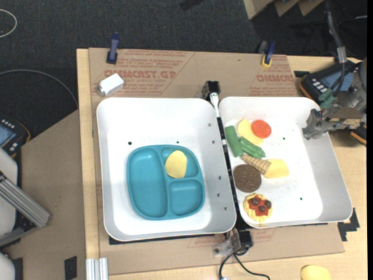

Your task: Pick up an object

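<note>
Right bin [326, 174] as landmark: toy food clusters along its left side, pizza piece [257, 207] nearest, then cookie [247, 178], cone [256, 163], green pods [240, 143], red tomato [260, 128]. Gripper [312, 127] at its far right rim, nothing held, finger gap unreadable. Risk: crowded pieces, fingers may nudge neighbours or close on nothing.

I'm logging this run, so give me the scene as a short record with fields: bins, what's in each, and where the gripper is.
left bin: teal divided tray, yellow lemon-like piece in its upper right compartment
right bin: toy foods clustered at its left side, including tomato, green vegetable, brown cookie, small pizza
gripper: at right bin's upper right rim, apart from the foods
</note>
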Controlling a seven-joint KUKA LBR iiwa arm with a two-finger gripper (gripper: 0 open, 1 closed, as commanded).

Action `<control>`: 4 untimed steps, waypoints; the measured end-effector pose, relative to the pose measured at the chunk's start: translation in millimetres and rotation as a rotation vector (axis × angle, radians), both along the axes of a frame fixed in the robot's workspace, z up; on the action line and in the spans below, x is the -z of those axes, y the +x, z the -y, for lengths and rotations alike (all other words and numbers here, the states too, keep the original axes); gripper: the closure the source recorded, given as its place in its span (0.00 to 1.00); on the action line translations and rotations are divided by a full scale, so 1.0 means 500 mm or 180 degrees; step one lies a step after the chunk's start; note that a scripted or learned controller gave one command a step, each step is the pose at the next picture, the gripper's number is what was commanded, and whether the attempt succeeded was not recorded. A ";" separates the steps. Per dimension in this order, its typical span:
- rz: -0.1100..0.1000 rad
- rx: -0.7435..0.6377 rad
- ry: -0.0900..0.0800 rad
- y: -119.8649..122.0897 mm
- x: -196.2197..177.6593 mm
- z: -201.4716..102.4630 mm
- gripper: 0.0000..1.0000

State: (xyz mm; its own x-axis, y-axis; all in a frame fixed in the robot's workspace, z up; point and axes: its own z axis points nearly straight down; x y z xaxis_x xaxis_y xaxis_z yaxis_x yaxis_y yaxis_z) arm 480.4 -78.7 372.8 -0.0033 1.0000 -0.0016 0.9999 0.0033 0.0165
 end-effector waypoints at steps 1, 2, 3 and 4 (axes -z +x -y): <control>0.0018 0.0004 -0.0006 0.049 -0.344 -0.008 1.00; -0.0097 0.0021 0.0010 -0.006 -0.087 0.011 1.00; 0.0004 -0.0025 0.0010 0.076 -0.339 -0.165 1.00; -0.0102 0.0025 0.0005 -0.008 -0.078 -0.114 1.00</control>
